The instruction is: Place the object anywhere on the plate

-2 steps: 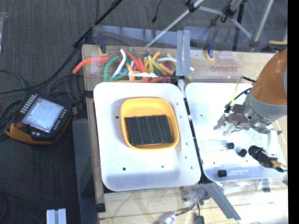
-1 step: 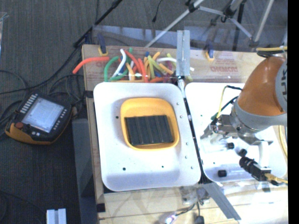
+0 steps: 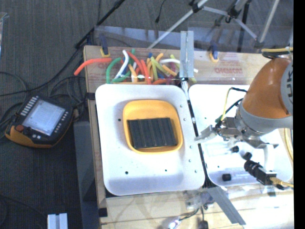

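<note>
plate (image 3: 151, 108) in left bin (image 3: 143, 175), yellow, with a dark ribbed slab (image 3: 151, 133) lying flat on it, long axis across the bin. arm (image 3: 271, 94) over right bin (image 3: 214, 94), its gripper (image 3: 224, 128) near the divider, just right of the plate. cannot tell how its grasping end stands. slab looks already placed; plate lies leftward.

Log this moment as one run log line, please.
arm over right bin | hand: hidden | dark ridged block on yellow plate in left bin
</note>
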{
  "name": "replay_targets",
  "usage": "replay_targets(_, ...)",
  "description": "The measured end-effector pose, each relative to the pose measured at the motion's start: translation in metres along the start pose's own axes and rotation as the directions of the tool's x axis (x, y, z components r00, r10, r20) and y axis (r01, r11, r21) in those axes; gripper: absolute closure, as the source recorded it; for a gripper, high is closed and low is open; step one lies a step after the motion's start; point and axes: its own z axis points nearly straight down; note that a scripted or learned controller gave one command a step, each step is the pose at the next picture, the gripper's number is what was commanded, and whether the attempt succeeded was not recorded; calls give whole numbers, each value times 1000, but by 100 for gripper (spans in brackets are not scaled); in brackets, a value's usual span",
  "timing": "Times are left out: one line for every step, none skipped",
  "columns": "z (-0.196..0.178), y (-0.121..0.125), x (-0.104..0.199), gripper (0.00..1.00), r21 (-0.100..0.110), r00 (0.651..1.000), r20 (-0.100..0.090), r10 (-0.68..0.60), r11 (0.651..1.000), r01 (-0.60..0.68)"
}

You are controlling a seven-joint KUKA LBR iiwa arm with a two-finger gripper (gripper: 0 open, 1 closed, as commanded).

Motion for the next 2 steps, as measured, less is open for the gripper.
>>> replay_targets(-21,45,-60,0,-2,984,3,-180,984,180)
replay_targets(29,104,11,0,-1,988,1,-152,988,152)
